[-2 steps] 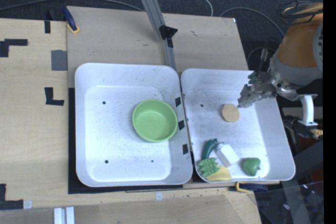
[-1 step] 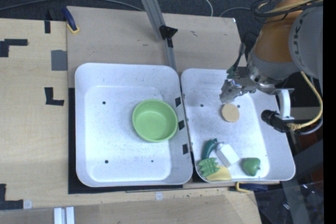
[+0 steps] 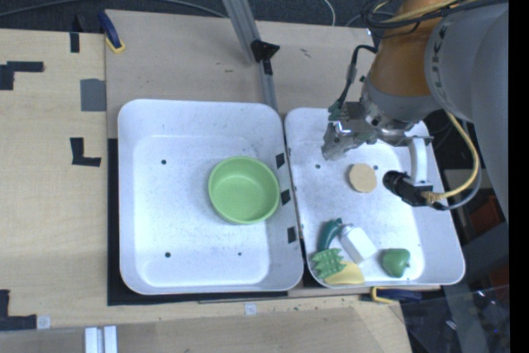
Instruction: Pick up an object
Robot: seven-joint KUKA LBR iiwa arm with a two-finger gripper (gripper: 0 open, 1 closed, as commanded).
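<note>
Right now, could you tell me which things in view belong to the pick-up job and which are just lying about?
Job in hand:
gripper
tan disc
white block
green toy
green-and-yellow toy
right bin

Lying about:
green bowl
left bin
blue clamp

The wooden bench (image 3: 182, 54) carries two white bins side by side. The right bin (image 3: 310, 124) lies directly under the gripper (image 3: 337, 140); the left bin (image 3: 149, 178) sits beside it, away from the arm. Black tape marks (image 3: 83, 153) lie on the bench beyond the left bin, farthest from the gripper. A blue clamp (image 3: 111, 31) sits at the far edge.
</note>
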